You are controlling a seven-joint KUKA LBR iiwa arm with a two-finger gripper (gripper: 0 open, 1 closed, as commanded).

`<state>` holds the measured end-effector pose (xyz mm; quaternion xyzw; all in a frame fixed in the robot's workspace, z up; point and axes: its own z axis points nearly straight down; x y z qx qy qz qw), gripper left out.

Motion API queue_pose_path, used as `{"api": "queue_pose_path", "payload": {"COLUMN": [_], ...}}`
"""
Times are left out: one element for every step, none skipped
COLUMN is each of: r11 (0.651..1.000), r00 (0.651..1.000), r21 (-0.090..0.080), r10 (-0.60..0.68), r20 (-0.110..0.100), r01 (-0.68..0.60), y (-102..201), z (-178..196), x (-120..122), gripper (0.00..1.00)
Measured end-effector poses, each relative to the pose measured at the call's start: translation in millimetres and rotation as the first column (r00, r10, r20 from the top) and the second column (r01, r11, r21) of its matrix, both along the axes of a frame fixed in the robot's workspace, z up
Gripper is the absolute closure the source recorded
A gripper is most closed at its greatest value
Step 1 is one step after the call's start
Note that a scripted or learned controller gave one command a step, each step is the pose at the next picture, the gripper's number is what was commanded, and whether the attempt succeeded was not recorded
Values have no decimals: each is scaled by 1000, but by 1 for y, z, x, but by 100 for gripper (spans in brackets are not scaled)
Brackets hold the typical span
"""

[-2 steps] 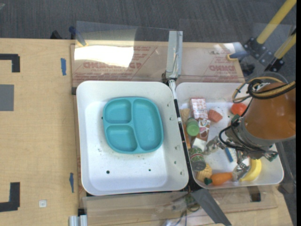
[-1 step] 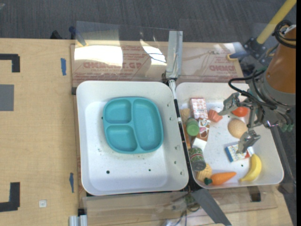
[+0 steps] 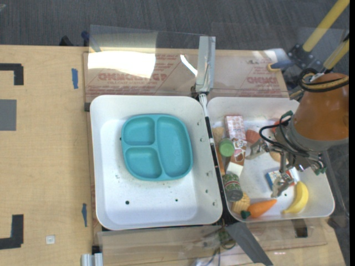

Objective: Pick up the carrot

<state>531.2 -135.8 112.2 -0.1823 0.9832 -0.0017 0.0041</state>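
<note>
Wooden worktop (image 3: 44,165) holds two white bins. Right bin's (image 3: 324,206) 6 o'clock edge has the carrot (image 3: 263,207). It looks light, hard, smooth; grab its fat middle. Gripper (image 3: 284,183) hangs near; I cannot tell its jaws' state.

the orange carrot (image 3: 262,207) lies flat along the right bin's near wall.

Grey arm (image 3: 310,140), orange band, black cables

Background: dark grey carpet floor (image 3: 166,7); light wooden bench top (image 3: 41,148) marked with black tape (image 3: 14,73); glare on clear sheet (image 3: 119,65).
</note>
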Motion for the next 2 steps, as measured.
{"api": "queue_pose_path", "payload": {"r11": [999, 965], "r00": [999, 965], "r21": [3, 4], "r10": [-41, -261], "r20": [-3, 13], "r01": [41, 261], "y": [-20, -8], "z": [-25, -23], "x": [-4, -31], "gripper": [0, 0]}}
